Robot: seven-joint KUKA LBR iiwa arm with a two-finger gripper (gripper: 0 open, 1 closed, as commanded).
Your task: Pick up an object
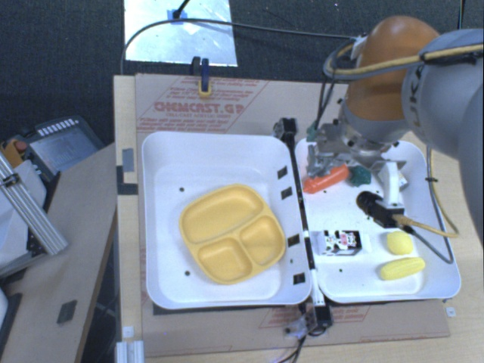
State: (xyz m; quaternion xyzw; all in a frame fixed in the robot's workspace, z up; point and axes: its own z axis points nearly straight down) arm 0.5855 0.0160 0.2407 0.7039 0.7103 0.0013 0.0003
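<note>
Cardboard sheet [227, 97] under bins: red print "CHEMCAST G", remainder unreadable.

Yellow tray [231, 233] in left white bin [166, 278]; right bin: orange carrot [327, 179], teal piece [360, 175], yellow lemon [399, 242], yellow corn [401, 268], black-and-white-patterned card [342, 241].

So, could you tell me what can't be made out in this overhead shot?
- Gripper: the arm's wrist covers it, so finger state and contact with the orange carrot are unclear.
- Teal object: partly hidden under the wrist.
- Small black-and-white carton: print too small to read.
- Arm: cut off by the right edge.
</note>
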